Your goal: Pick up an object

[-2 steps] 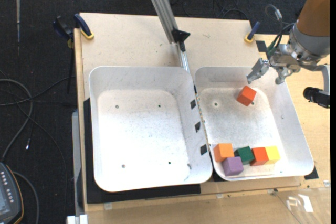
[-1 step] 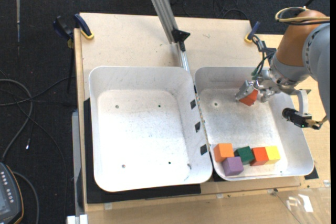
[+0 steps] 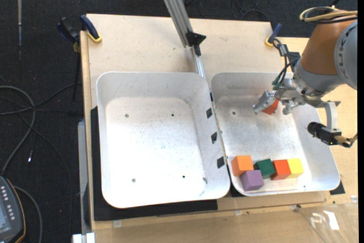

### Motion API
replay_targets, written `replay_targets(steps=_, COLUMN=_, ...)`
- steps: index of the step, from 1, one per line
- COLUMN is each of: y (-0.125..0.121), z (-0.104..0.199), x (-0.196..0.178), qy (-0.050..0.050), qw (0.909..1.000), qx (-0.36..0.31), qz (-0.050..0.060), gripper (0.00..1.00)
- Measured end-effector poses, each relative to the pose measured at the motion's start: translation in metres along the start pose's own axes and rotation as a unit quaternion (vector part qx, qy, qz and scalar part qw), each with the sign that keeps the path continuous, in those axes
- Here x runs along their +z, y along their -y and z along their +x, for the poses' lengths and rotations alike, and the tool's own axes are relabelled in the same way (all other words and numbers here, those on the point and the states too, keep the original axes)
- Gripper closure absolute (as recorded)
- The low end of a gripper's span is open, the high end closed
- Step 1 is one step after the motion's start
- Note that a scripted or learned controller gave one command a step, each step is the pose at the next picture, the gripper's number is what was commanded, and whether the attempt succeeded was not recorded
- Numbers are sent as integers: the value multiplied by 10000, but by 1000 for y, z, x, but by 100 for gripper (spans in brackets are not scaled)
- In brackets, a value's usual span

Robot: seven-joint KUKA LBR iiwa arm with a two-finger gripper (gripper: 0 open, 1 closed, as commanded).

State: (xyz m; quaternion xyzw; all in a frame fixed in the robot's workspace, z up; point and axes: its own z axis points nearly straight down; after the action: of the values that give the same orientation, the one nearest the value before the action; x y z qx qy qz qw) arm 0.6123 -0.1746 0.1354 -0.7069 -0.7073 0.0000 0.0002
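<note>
A small orange-red block (image 3: pixel 272 104) is sitting between the two metal fingers of the gripper (image 3: pixel 273 105), raised in the upper part of the right-hand shallow white bin (image 3: pixel 318 151). The fingers are closing on either side of the block, only as far apart as the block is wide. The grey arm with its orange band (image 3: pixel 325 60) is reaching in over the bin's right rim, leaving the bin's upper left floor open.

Well apart from the gripper, along the near edge of the same bin, five small cubes are lying in a tight cluster: an orange cube (image 3: pixel 243 164), a purple cube (image 3: pixel 252 179) just in front of it, a green cube (image 3: pixel 264 167), a red-orange cube (image 3: pixel 281 169) and a yellow cube (image 3: pixel 295 166), the last four touching or nearly so. The stretch of floor between cluster and gripper is lying bare.

The left-hand shallow white bin (image 3: pixel 108 122) is abutting the right one along a shared middle rim, both resting on a pale wooden bench (image 3: pixel 142 42).
</note>
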Motion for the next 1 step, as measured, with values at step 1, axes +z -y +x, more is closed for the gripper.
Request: replay_targets(steps=1, y=-54, z=25, x=42, qy=4, qw=10000, qx=-25, qz=-24, gripper=0)
